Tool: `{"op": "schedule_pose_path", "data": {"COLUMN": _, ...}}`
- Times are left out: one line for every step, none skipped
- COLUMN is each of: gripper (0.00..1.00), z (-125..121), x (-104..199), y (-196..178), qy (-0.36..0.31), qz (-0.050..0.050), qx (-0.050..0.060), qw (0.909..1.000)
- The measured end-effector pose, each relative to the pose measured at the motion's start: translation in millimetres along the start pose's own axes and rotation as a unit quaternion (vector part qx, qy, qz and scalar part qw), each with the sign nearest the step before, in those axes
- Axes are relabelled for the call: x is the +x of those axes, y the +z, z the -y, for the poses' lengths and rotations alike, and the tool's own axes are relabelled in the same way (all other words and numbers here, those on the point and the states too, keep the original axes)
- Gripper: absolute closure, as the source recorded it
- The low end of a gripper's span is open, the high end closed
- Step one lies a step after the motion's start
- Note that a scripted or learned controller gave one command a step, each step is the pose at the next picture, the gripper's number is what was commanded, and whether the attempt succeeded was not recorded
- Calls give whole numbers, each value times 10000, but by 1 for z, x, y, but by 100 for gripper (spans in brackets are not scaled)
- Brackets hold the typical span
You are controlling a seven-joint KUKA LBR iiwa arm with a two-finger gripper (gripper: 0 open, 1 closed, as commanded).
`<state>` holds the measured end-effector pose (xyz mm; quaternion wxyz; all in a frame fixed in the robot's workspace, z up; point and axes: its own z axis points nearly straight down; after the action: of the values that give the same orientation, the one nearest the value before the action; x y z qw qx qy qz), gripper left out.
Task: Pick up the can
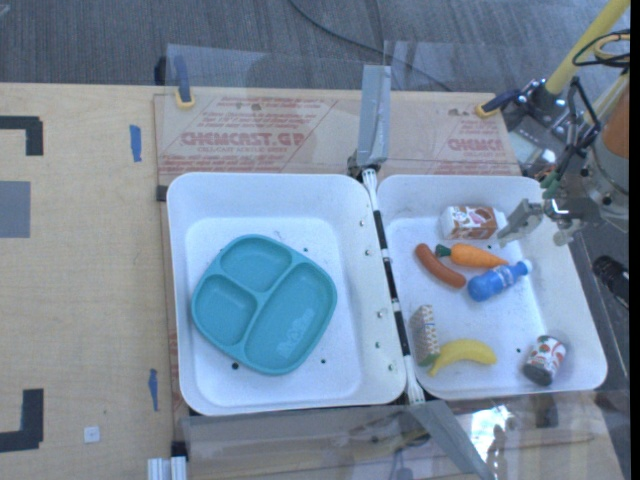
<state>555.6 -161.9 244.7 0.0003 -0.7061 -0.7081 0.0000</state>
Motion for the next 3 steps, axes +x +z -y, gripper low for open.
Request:
{"op": "schedule_pose_path", "data": {"gripper": 0, "z": -64, "x": 19, "y": 136, "qy": -1078, "qz": 8, "qx": -23, "qw": 9942}}
{"op": "schedule_pose_path", "data": {"gripper": 0, "z": -97, "x": 7, "y": 147, "qy": -1055, "qz": -96, "qx": 270, "qw": 9940}}
{"op": "schedule_pose_path", "data": {"gripper": 0, "z": -101, "x": 2, "y": 150, "qy": -814, "qz": -133, "qx": 316, "qw": 9961}}
